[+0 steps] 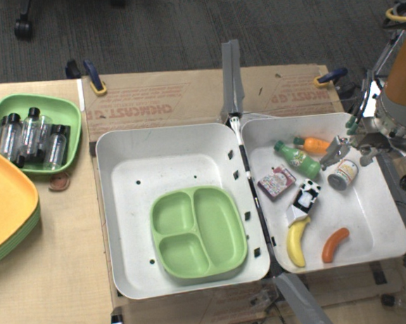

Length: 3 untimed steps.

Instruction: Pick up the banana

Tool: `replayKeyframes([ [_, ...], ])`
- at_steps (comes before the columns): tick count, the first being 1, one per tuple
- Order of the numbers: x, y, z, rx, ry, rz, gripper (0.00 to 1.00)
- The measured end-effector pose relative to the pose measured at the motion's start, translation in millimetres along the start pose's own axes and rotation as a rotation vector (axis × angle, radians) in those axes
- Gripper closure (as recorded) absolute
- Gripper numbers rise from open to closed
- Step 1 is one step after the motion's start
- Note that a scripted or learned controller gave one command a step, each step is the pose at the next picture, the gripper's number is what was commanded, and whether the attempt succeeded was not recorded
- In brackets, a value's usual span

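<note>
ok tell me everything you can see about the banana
The banana is a small yellow one, smooth and plastic-looking like a toy, gently curved, lying flat on the floor of the right bin near its front-left corner. Its upper tip is paler and sits against or under the black-and-white block; whether they touch is unclear. The gripper is well away from it, towards the bin's back.

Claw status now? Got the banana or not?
Claw: over the right bin by the can; open or closed cannot be told.
Banana: not held, lies at the bin's near left, apart from the claw.
</note>
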<state>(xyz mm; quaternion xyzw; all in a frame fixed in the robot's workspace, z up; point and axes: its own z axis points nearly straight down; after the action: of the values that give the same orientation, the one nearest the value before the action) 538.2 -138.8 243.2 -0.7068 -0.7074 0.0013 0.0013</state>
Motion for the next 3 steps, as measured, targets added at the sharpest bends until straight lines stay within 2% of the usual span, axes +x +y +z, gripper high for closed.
replayKeyframes([
  [1, -9.7, 5.9, 129.9, -0.025, -0.002, 0.090, 0.00],
  [2, -5.8, 15.8, 137.3, -0.025, 0.002, 0.120, 0.00],
  [3, 0.4, 46.6, 92.9, -0.001, -0.001, 0.534, 0.00],
])
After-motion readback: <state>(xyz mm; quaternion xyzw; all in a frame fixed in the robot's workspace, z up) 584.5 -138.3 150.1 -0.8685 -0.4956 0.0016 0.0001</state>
